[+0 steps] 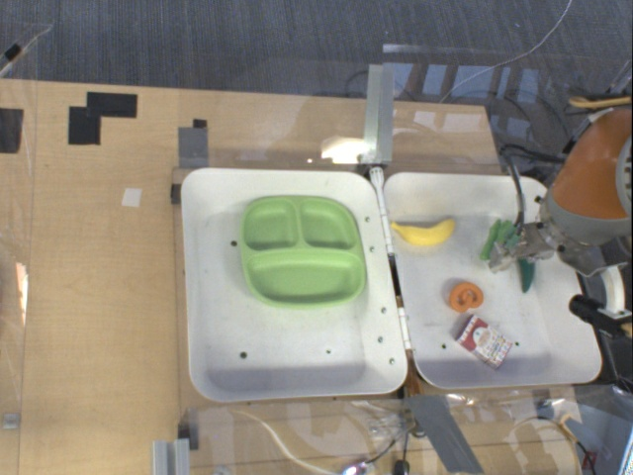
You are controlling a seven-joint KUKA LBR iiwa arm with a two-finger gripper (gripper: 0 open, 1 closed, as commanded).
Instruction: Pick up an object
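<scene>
- Three loose things lie in the right-hand shallow white bin (564,359). Any of them would serve as the object to pick up, and none is lifted yet.
- Nearest the camera is a small red and white printed packet (485,342). It lies flat on the bin floor, on the camera's side of the fingers and apart from them. Flat and thin, it probably offers little edge to grip.
- Next comes a small orange round object (466,296), low and ring-like with a darker middle. It sits near the fingers, on the side away from the arm and a little toward the camera, touching nothing. I judge it the closest candidate.
- Above the bin floor is the two-finger gripper (509,257). Its green fingers (495,237) stand spread apart with nothing between them, seemingly ready to close on something below.
- Beyond the fingers, toward the divider, a yellow curved banana (425,233) lies on its side, well clear of them.
- Behind the gripper rises the grey arm's orange band (593,166), entering from the right, hence the reach into this bin.
- Farthest from the fingers, the left-hand white bin (218,349) holds a light green three-compartment plastic plate (302,250), lying flat.
</scene>
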